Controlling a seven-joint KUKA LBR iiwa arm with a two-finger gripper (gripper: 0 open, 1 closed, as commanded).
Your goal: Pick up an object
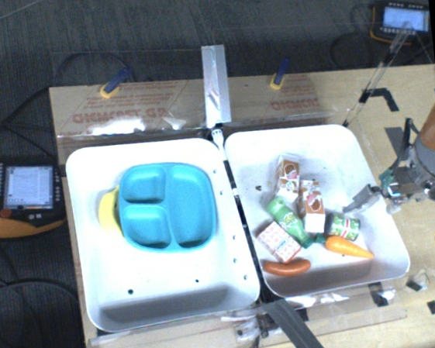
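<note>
Two shallow white bins on the bench (396, 94). Left bin (98, 292): blue divided plastic tray (166, 206) lying over a yellow item (109, 211). Right bin (364, 160): cluster of small printed cartons (297, 191), green can (345, 227), orange toy carrot (348, 247), red sausage-shaped toy (286, 266). Gripper (391, 188) at the right bin's right rim, just beside the green can; can't tell how far its fingers are open, nothing seen held.
</note>
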